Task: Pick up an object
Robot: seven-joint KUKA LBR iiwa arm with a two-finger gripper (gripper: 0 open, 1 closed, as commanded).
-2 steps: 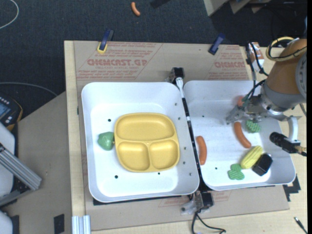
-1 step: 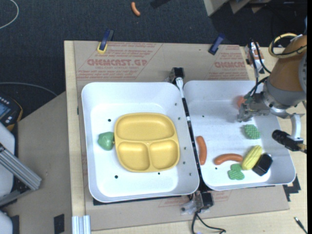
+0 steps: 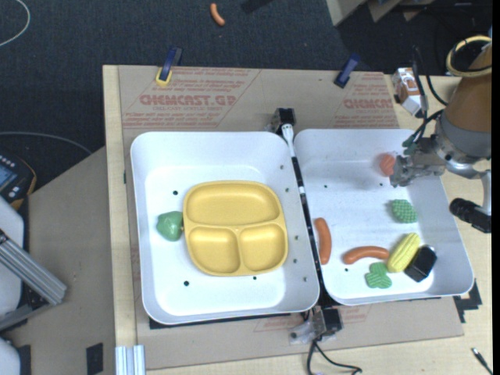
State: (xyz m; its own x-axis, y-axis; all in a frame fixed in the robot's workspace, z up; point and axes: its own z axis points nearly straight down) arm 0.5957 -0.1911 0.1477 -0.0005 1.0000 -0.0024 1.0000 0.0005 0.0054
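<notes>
The gripper point(image 3: 400, 175) hangs over the right bin point(image 3: 351, 151); a small reddish object point(image 3: 386, 163) lies just at its ten o'clock. Jaw state cannot be told.

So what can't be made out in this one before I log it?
- Camera view: whether the gripper has hold of the orange-red item beside it; the arm's wrist covers the contact.
- Camera view: what the black item is; the yellow corn overlaps it and it is small.
- Camera view: the small orange thing on the floor is too small to identify.
</notes>
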